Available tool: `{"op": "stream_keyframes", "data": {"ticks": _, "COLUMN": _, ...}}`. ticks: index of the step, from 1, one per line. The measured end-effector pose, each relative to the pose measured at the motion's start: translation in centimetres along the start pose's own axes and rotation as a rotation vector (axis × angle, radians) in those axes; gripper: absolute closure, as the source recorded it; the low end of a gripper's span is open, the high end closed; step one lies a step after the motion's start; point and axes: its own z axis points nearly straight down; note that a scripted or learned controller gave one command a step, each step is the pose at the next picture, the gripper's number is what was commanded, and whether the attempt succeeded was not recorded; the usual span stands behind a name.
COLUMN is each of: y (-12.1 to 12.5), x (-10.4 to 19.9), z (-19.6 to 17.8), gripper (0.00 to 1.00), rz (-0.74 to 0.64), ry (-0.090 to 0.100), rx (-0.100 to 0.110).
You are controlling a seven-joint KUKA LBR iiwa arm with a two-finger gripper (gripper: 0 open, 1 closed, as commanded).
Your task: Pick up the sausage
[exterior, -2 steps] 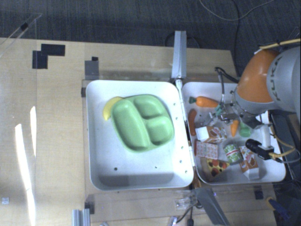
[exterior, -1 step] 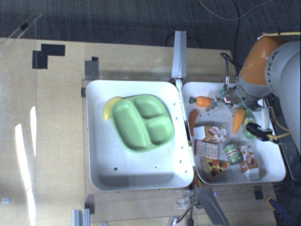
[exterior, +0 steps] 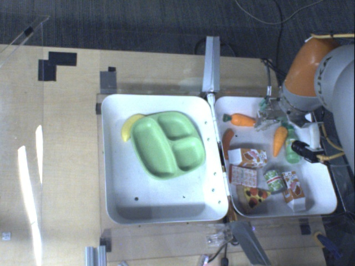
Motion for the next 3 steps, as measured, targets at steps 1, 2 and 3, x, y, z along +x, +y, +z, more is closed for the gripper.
{"op": "stream_keyframes", "data": {"ticks": 1, "y": 0.0, "x": 0.0, "z": 0.0, "gripper": 0.0, "rz": -0.001, "ry": 0.0, "rx": 0.0}}
{"op": "stream_keyframes", "data": {"ticks": 2, "y": -5.5, "x": 4.9, "z": 1.1, "gripper": 0.0, "rz": 0.075, "ry": 0.003, "rx": 0.006}}
{"op": "stream_keyframes", "data": {"ticks": 3, "y": -2.6, "x": 5.2, "z": 1.2, "gripper": 0.0, "rz": 0.131, "ry": 0.002, "rx": 0.005}}
